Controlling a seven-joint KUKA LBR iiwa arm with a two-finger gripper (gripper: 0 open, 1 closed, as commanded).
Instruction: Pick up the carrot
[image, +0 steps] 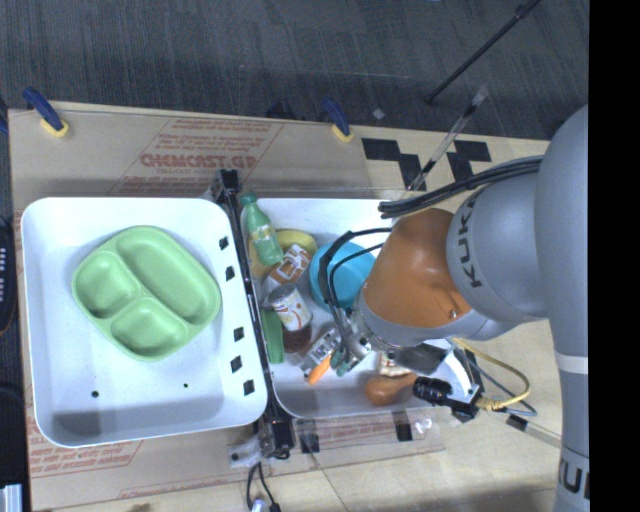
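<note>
Now the arm is down in the right bin (300, 400), so the approach to the grasp looks to be in hand. Nearest the front wall lies the carrot (318, 372), a small orange stick at about seven o'clock from the pincer (340, 352) and just beside it. Whether the pincer is open or closed, I cannot tell. Next it likely needs to settle over the carrot. Farther back stands a can (291, 309), then a bottle (260, 232).

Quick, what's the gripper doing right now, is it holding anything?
Gripper: down in the right bin next to the carrot; a grasp cannot be told from this view.
</note>
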